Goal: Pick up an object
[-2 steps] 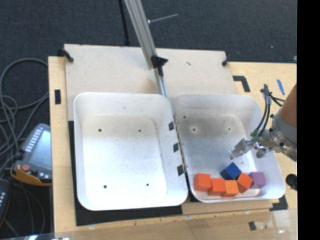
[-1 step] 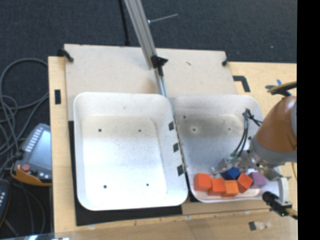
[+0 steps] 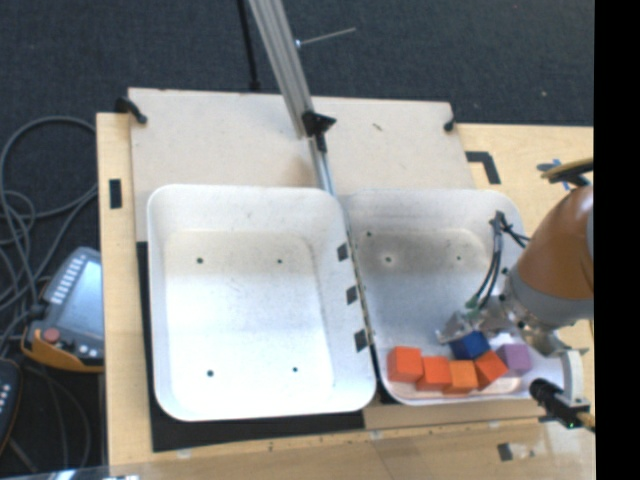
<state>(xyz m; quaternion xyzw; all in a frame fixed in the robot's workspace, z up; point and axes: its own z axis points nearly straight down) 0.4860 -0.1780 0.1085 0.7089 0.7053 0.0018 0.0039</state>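
Worktop [image 3: 115, 268]: pale wood bench top; a lighter beige board [image 3: 250, 138] lies over its far half, held by black clips at the corners.
Floor [image 3: 100, 38]: dark grey carpet around the worktop on the far and left sides.
Left bin [image 3: 165, 218]: shallow, white, speckled grey inside, a few small dark holes in its bottom.
Right bin [image 3: 400, 218]: same make, touching the left bin along a shared edge with small dark clips.
Objects: a row of orange blocks [image 3: 445, 370] along the near wall of the right bin; a blue block [image 3: 470, 346] just behind the row; a light purple block [image 3: 515, 357] at the row's right end.
Arm [image 3: 555, 263]: orange band and grey body enter from the right, over the right bin's near right corner.
Tool [image 3: 480, 323]: low over the blocks, just above the blue block; cannot tell how its jaws stand or whether anything is gripped.
Mast [image 3: 280, 53]: slanted aluminium profile rising from the far edge between the bins.
Left side: grey cables [image 3: 30, 188] looped on the carpet; a teach pendant [image 3: 70, 308] with orange trim beside the worktop.
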